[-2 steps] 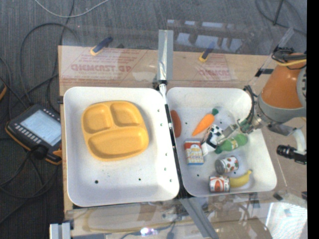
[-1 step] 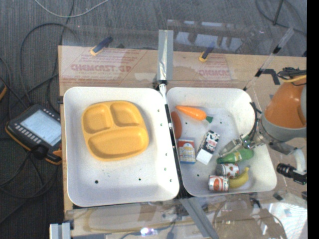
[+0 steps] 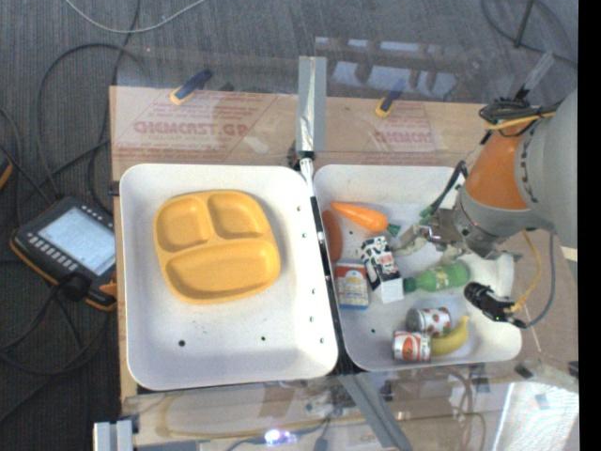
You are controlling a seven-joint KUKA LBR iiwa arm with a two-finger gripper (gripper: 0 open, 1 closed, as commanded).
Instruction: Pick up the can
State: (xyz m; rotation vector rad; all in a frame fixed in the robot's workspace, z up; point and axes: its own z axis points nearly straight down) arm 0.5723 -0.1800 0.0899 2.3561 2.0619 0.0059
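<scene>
Two red-and-white cans lie on their sides near the front of the right bin (image 3: pixel 498 346): one can (image 3: pixel 410 347) close to the front wall, the other can (image 3: pixel 430 320) just behind it. My gripper (image 3: pixel 411 240) hangs over the middle of that bin, behind and above both cans, between a cow-patterned carton (image 3: pixel 377 249) and a green bottle (image 3: pixel 438 277). It is well apart from either can, and nothing shows in its grasp.
A banana (image 3: pixel 454 336) lies against the cans on their right. A carrot (image 3: pixel 358 216), a white block (image 3: pixel 390 290) and a small labelled tub (image 3: pixel 353 287) crowd the bin's left half. The left bin (image 3: pixel 150 346) holds a yellow divided plate (image 3: pixel 218 244).
</scene>
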